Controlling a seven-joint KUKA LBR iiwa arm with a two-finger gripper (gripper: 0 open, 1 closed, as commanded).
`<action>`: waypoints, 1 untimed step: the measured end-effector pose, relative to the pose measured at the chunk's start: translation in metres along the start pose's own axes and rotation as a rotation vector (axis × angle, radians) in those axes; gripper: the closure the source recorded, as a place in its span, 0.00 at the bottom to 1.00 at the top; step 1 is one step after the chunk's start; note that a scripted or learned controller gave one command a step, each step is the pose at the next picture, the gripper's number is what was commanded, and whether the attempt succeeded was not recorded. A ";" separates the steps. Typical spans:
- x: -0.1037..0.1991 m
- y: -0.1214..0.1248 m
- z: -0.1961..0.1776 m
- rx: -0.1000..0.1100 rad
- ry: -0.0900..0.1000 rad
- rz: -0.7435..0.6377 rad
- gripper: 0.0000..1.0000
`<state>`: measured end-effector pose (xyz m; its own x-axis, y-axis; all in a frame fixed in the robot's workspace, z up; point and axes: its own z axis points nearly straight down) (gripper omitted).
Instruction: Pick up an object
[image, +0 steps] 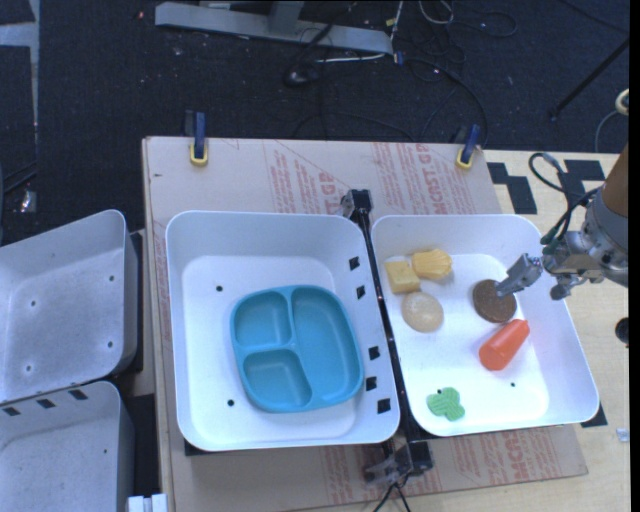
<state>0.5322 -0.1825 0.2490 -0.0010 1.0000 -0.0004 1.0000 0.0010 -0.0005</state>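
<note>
**Hand over right bin, nothing gripped – miss or shove risk**

Two-finger grey hand (538, 272) sits at the right bin's far-right rim, fingers spread wide with nothing between them. One fingertip (522, 270) hangs just above the flat brown round disc (493, 300), the nearest thing to it; contact can't be judged from this slant. Orange-red carrot-shaped toy (503, 343) lies just below the disc, close to touching. Further left of the hand: beige round ball (423, 312), two yellow blocky pieces (418, 269). Green leafy toy (446, 403) well below-left.

Risks, as judgement:
- disc is flat and low, so fingers may close over it and slip off
- descent off-centre could push the disc into the carrot
- hand close to the white bin wall (560, 300), so a finger may clip it
- blue divided plastic tray (296, 347) in the left bin is well away from the hand, no issue
</note>
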 end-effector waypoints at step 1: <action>0.001 0.001 0.064 0.005 0.002 0.002 0.00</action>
<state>0.5337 -0.1818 0.1849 0.0012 1.0000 0.0015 1.0000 -0.0012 -0.0058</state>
